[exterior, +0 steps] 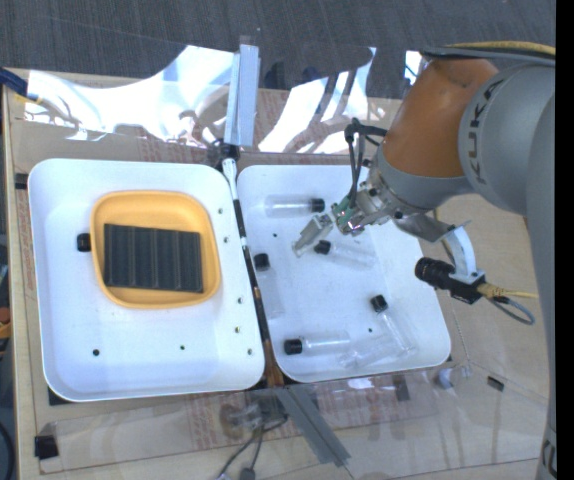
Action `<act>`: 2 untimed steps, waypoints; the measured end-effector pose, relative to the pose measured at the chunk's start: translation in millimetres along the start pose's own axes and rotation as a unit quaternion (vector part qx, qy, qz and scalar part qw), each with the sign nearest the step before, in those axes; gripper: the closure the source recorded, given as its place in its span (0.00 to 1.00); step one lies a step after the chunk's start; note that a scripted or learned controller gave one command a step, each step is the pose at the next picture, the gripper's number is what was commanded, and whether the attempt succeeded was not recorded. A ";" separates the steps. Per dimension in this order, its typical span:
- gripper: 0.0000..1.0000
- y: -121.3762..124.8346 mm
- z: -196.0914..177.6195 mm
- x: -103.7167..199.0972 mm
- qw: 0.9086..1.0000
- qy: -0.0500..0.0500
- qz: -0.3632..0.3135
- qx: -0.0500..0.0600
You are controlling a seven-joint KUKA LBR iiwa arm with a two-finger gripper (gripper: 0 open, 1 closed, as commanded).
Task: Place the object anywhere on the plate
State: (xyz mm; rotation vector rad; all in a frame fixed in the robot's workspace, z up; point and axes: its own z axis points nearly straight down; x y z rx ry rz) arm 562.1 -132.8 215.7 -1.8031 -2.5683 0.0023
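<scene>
- Clear plastic tube with a black cap lies in the right bin, under the gripper.
- Gripper looks spread wide, holding nothing.
- Tube seems light and slippery; grab its middle.
- Yellow plate sits in the left bin.

You can read one marking: "KUKA", in dark letters running down the grey arm beside its orange band.

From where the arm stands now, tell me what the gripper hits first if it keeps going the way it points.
The gripper points down and left over the right bin. Most likely it first meets the small black-capped tube right under its tip, then the bin floor. Depth is hard to judge from this slant.
</scene>
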 end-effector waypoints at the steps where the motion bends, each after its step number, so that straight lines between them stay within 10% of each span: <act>1: 0.00 6.4 -21.2 66.6 0.992 0.000 -0.130 0.000; 2: 0.00 32.5 -8.8 114.7 0.964 0.000 -0.265 0.001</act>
